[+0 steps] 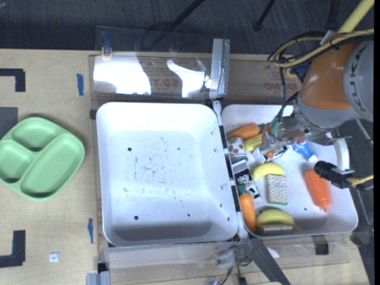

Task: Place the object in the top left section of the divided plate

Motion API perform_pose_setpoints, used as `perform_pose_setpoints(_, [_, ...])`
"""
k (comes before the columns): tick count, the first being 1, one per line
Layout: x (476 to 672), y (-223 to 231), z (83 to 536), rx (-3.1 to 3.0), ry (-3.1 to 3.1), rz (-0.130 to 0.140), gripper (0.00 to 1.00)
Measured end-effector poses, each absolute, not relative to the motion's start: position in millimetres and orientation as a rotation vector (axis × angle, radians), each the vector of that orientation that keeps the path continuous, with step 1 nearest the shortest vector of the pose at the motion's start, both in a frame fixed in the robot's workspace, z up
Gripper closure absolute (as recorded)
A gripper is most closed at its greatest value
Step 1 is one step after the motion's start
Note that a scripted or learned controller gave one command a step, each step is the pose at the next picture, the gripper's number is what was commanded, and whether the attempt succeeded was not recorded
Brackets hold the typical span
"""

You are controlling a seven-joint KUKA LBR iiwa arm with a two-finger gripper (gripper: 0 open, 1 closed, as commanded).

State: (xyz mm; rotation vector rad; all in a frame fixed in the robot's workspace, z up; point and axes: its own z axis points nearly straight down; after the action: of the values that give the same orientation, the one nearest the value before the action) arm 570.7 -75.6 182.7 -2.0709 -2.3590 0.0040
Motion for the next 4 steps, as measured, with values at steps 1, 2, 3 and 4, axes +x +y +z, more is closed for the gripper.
perform_pose_setpoints(1, [597.7, -96, 283, -2.105, -2.331, 0.003, 1.0])
perform_pose_setpoints(2, [576.2, -59, 347, -2.451, -1.966, 0.004, 1.0])
perform_pose_setpoints(3, [527.8, -64, 353, -2.951, -1.071, 0.012, 1.0])
perform_pose_setpoints(4, [608.4, -64, 433, -3.094, -0.547, 0.007, 1.0])
